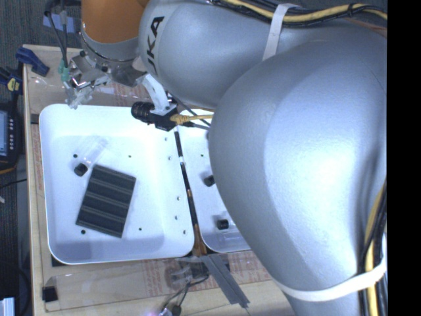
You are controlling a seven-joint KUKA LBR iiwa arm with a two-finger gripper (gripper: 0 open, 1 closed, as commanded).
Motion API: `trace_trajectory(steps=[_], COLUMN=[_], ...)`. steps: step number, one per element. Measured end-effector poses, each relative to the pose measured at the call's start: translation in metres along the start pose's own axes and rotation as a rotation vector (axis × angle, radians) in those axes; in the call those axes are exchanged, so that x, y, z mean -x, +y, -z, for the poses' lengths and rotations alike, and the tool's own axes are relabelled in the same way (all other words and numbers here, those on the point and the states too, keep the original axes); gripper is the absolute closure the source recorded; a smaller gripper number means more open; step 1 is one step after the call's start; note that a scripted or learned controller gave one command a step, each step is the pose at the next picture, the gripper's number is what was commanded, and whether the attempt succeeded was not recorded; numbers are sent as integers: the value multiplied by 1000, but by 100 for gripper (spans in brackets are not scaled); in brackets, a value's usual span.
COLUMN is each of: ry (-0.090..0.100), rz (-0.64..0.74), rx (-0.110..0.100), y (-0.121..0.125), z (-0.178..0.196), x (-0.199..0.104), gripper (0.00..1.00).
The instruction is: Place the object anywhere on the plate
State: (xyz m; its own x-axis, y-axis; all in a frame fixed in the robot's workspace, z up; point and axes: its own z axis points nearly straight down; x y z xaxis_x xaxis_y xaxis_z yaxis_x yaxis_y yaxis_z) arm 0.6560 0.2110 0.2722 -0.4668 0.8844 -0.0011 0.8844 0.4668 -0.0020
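Observation:
A dark ribbed rectangular plate lies flat in the left bin, towards its front left. Just beyond the plate's far corner lies a small clear object with a black end; it rests on the bin floor, close to the plate but apart from it. My gripper hangs over the far left corner of the left bin, above its rim and well behind the clear object. I see nothing held in it. The grey arm with its orange band covers the upper and right parts of the view.
The arm hides most of the right bin; two small dark pieces show near its left side. A black cable clamp hangs over the rim between the bins. Cables and blue fittings crowd the bench's far left.

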Motion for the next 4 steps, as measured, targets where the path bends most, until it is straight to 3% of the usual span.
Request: trace_trajectory(steps=[1,2,3,4], ry=[0,-1,0,1], rz=[8,-485,-373,-461], rx=[-5,-7,-7,-1], y=[-102,-117,-158,-184], z=[-27,-36,-52,19], x=[-12,-60,-86,-35], gripper=[100,100,100,100])
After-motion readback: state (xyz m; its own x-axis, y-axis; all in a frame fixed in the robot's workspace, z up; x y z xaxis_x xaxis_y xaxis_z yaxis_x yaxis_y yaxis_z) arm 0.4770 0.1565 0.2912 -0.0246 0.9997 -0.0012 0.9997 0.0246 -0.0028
